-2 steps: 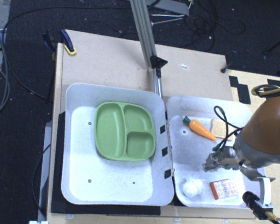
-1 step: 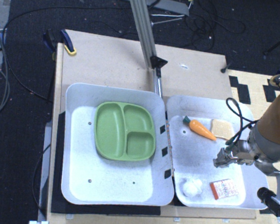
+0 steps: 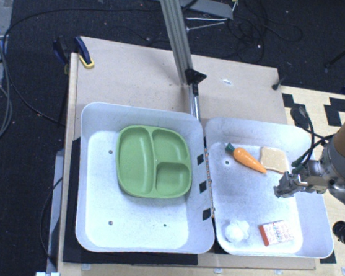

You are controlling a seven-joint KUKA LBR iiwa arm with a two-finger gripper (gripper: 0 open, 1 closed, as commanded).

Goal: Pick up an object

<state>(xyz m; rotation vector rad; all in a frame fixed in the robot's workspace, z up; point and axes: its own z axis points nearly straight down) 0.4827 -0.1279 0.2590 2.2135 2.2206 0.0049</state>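
The right bin (image 3: 249, 200) holds an orange toy carrot (image 3: 249, 160) at its back, with a tan slice of bread (image 3: 274, 158) beside it. Near the front lie a white fluffy ball (image 3: 236, 231) and a small red packet (image 3: 277, 233). My gripper (image 3: 284, 186) hangs over the right side of this bin, just in front of the bread and above the packet. Nothing shows between its fingers.
The left bin (image 3: 94, 218) carries a green divided plate (image 3: 155, 161). A grey metal pole (image 3: 179, 32) slants down to the seam between the bins. Black clips (image 3: 205, 185) line that seam. A cable runs along the arm at right.
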